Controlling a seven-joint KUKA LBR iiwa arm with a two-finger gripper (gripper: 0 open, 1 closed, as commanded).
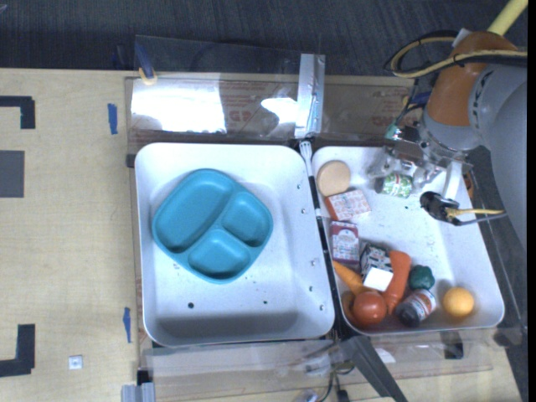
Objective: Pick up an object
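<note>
Two white bins sit side by side on the bench [59, 224]. The left bin [167, 308] holds a blue divided plate [213, 223]. The right bin [481, 266] holds a round cracker [334, 176], two small packets [347, 223], a carrot [399, 273], a tomato [368, 307] and an orange [458, 301]. The pincer [402, 174] hangs over the right bin's far end, just above a small green-labelled can [397, 185]; whether it is clenched or released cannot be told.

One fixed camera looks down at a slant — taking in both white bins [151, 249] from well above.
</note>
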